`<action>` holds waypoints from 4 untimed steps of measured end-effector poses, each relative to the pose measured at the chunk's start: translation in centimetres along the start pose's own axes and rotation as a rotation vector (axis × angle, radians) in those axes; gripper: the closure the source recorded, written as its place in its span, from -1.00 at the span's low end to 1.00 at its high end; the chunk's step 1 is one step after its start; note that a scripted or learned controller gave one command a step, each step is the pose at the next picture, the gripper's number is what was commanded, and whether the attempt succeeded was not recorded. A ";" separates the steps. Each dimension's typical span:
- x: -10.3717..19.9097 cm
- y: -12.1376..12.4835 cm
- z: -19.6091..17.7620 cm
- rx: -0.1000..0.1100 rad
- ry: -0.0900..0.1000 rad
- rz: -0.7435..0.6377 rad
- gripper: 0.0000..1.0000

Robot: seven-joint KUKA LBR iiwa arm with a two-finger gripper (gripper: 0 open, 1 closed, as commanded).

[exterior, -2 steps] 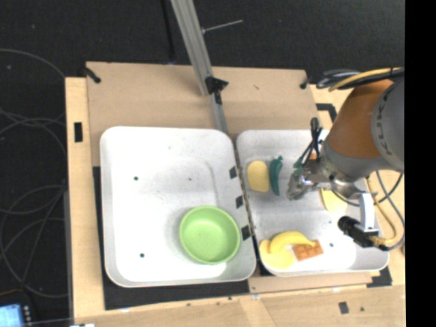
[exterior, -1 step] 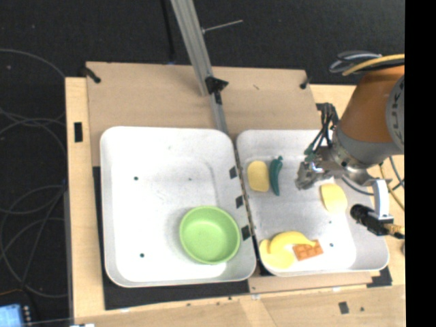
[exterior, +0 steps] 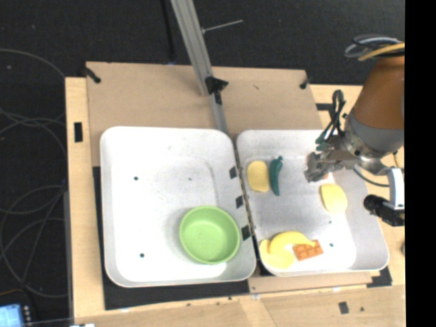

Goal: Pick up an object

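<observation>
Grey arm with orange band enters from 3 o'clock; end effector [exterior: 315, 168] sits over the right shallow white bin [exterior: 293, 145], upper-right area. Cannot tell its state; nothing seen pinched in it.

Right bin contents: pale yellow flat piece [exterior: 333, 198] just at 5 o'clock of the end effector; yellow rounded block [exterior: 257, 176] with dark green slender pepper-shaped toy [exterior: 276, 175] beside it, near the left wall; yellow dish [exterior: 281, 246] with small orange ridged piece [exterior: 307, 251] at 6 o'clock.

Left shallow white bin [exterior: 150, 155]: light green plastic bowl [exterior: 209, 234], at 5 o'clock.
</observation>
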State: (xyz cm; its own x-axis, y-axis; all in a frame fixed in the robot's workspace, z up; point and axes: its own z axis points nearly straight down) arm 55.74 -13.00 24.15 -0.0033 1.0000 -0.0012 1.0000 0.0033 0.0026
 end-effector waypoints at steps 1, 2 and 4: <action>5.7 -0.5 0.4 0.001 0.001 -0.003 1.00; 11.1 0.9 0.1 0.001 0.003 -0.005 1.00; 22.0 0.2 1.0 0.004 0.002 -0.003 1.00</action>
State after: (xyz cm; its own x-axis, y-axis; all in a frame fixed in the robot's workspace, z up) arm 55.86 8.97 23.16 -0.0061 1.0000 0.0004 1.0000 0.0061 -0.0014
